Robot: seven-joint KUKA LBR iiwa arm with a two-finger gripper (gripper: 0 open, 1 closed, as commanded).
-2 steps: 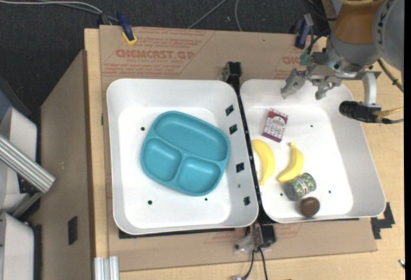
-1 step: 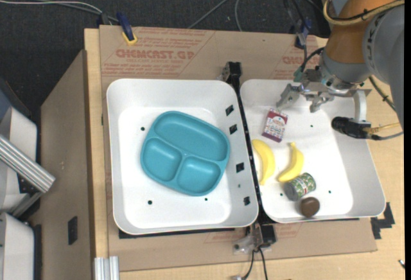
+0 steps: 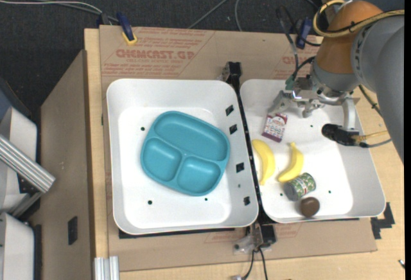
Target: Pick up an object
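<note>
Fruit sits nearest in the right bin (image 3: 369, 198): a brown ball (image 3: 309, 206) at its front edge, a green can (image 3: 299, 185) touching it, then two bananas (image 3: 290, 162) mid-bin, near the left wall. A small carton (image 3: 275, 126) lies behind them. Just beyond, near the back edge, the gripper (image 3: 297, 104) hangs with fingers spread, pinching nothing. The left bin (image 3: 122, 163) carries a blue divided plate (image 3: 185, 153).

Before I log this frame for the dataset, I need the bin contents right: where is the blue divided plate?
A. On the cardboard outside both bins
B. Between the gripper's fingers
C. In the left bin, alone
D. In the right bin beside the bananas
C: the blue divided plate lies flat in the left bin with nothing else beside it, while the two bananas lie in the right bin, where the gripper hangs.
</note>
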